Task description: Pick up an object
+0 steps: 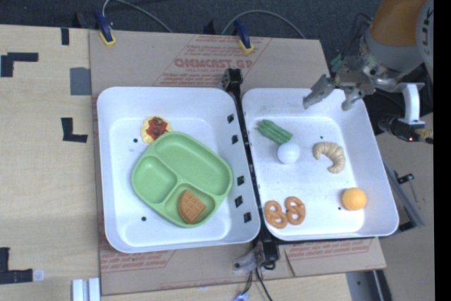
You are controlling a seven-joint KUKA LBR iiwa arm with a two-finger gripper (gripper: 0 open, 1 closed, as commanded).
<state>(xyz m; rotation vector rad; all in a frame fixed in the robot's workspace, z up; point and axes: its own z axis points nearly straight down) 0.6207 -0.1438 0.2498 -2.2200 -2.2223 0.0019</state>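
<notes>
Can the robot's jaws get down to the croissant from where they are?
Probably yes. The gripper hangs open over the right bin's far edge, and the croissant lies bare nearby, with nothing on it or touching it.

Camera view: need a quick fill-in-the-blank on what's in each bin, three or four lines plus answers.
1. The green divided tray lies in the ____ bin.
2. The waffle piece sits in a compartment of the ____.
3. The white ball touches the green ____.
4. The gripper is open, over the right bin's ____ edge, holding nothing.

Missing words: left; tray; vegetable; far
</notes>
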